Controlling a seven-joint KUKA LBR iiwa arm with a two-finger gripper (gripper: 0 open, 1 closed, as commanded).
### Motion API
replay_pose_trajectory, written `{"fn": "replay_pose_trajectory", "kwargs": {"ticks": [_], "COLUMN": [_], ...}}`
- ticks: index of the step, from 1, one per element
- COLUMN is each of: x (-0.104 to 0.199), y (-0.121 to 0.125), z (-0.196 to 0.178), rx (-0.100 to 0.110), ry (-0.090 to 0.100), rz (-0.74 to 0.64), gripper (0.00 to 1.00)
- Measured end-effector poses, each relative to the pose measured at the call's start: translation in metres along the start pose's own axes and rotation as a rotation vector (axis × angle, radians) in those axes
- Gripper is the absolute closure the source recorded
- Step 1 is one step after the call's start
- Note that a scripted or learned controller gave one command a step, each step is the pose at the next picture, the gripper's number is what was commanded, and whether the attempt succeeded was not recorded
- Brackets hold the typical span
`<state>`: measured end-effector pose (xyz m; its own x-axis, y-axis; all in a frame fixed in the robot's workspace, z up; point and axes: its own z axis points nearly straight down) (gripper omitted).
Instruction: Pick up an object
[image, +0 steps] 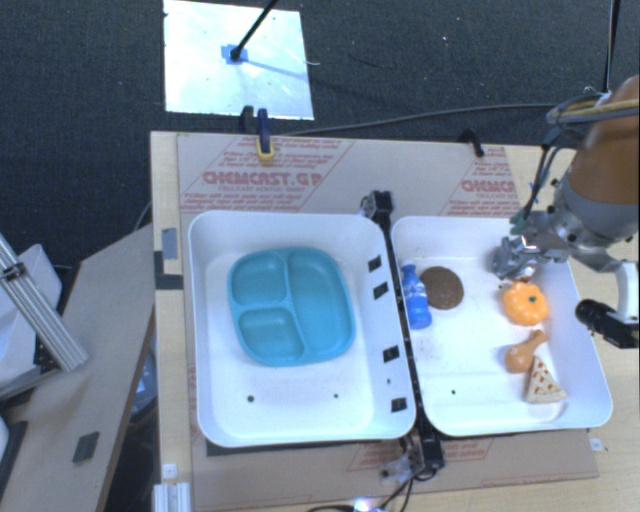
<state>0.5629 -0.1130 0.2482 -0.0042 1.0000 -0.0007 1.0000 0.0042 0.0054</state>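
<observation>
End effector (515, 255) hovers at the right bin's (480, 425) 1 o'clock; grip state can't be told. Nearest target, the orange pumpkin (525, 303), sits just below it. Risk: round pumpkin may roll off, or crowded neighbours get bumped. Count: one pumpkin, one cookie (441, 287), one blue bottle (415, 297), one drumstick (524, 352), one pizza slice (543, 383); left bin (215, 400) one blue tray (291, 305).

You look down from one fixed camera mounted above the worktop (330, 160), tilted so the far edge sits toward the top of the picture and the near edge toward the bottom. It stands far enough back to take in both white bins whole: the left bin (215, 300) sits about mid-frame, the right bin (470, 410) beside it toward the right. You also see dark floor (80, 100) beyond the worktop at the top and left. The arm (605, 165) enters from your right edge, cut off by the frame.
</observation>
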Motion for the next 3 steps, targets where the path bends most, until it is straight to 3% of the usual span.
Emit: {"fn": "replay_pose_trajectory", "kwargs": {"ticks": [1, 3], "x": [0.053, 0.161], "y": [0.013, 0.045], "z": [0.013, 0.001], "rx": [0.004, 0.002], "ry": [0.002, 0.003], "rz": [-0.005, -0.006], "gripper": [1.00, 1.00]}}
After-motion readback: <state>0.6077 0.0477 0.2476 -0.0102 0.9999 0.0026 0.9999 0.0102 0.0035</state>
